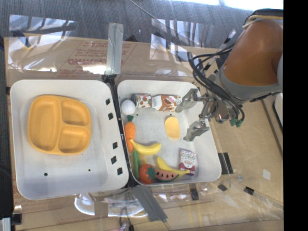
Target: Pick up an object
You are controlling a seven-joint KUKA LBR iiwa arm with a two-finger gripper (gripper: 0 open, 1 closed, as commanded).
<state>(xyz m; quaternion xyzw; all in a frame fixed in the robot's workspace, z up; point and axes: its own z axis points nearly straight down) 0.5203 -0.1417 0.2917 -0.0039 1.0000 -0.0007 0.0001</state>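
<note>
Gripper seen spread wide, nothing held between fingers. Yellow block found just left of gripper; possibly untouched. Small carton located below gripper.

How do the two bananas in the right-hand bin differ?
The upper banana lies in the bin's middle, beside the carrot; the lower banana sits nearer the front wall, against the watermelon slice. The upper one arches upward, while the lower one sags downward. Both are yellow, curved and lie flat.

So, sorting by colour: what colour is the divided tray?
Yellow-orange, in the camera view: the divided tray.
</note>
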